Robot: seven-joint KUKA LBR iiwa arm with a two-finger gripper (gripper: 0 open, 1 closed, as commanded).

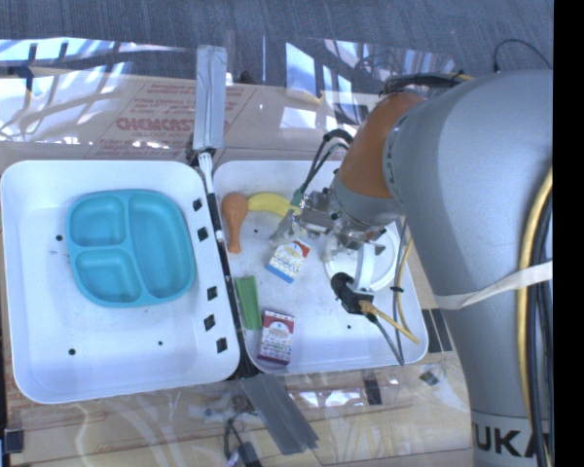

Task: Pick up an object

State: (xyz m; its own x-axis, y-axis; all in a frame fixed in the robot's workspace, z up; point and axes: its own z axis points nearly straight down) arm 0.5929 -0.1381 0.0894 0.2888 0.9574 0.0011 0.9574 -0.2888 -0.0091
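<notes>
My gripper [311, 224] hangs low in the right bin [409, 334], under the grey arm and its orange band. Just below and left of it lies a small white, blue and red carton [288, 259]. A yellow banana [269, 202] lies just left of the gripper, with a brown toy drumstick [234, 218] beyond it near the bin's left wall. A white cup-like object [378, 261] sits partly under the wrist. Nothing shows as held.
A green stick [245, 300] and a red box [277, 335] lie in the right bin's near-left corner. The left bin [39, 358] holds a blue divided plate [131, 246]. Cables [384, 319] trail from the wrist over the right bin.
</notes>
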